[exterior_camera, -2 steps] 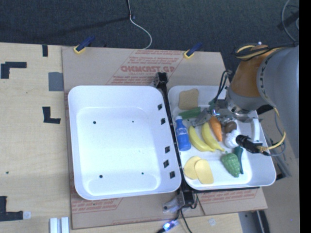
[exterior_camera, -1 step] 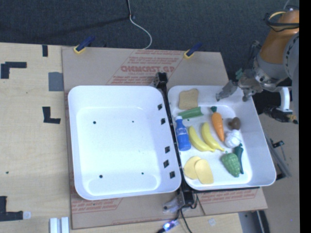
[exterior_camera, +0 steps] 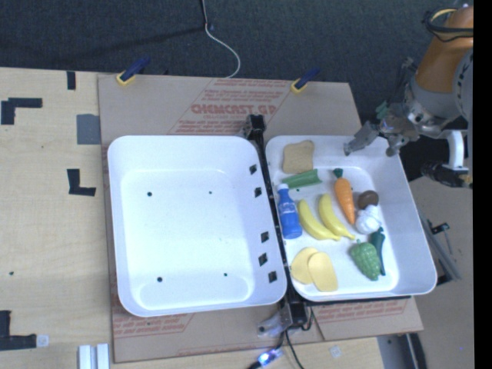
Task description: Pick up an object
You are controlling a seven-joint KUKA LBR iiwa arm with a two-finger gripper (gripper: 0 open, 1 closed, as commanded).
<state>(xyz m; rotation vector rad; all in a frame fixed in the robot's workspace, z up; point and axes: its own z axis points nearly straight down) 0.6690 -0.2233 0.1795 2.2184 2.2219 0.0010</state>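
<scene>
- Tan bench (exterior_camera: pixel 46 229), brown cardboard sheet (exterior_camera: pixel 223 106) under two white bins; dark carpet (exterior_camera: pixel 100 14) beyond.
- Right bin (exterior_camera: pixel 407 206) — two yellow slices (exterior_camera: pixel 315 267), two bananas (exterior_camera: pixel 323 217), one blue bottle (exterior_camera: pixel 289 214), carrot (exterior_camera: pixel 345 197), bread slice (exterior_camera: pixel 297 157).
- Left bin (exterior_camera: pixel 184 229) alongside.
- Gripper (exterior_camera: pixel 371 141) over right bin's far corner — fingers spread, grasping nothing.

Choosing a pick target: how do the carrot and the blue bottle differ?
The carrot is orange and tapers to a point; the bottle is blue and keeps an even width. The carrot lies toward the right of the bin, next to the bananas; the bottle lies by the bin's left wall. The carrot is nearer the claw. Both lie flat, roughly lengthwise in the same bin.
</scene>
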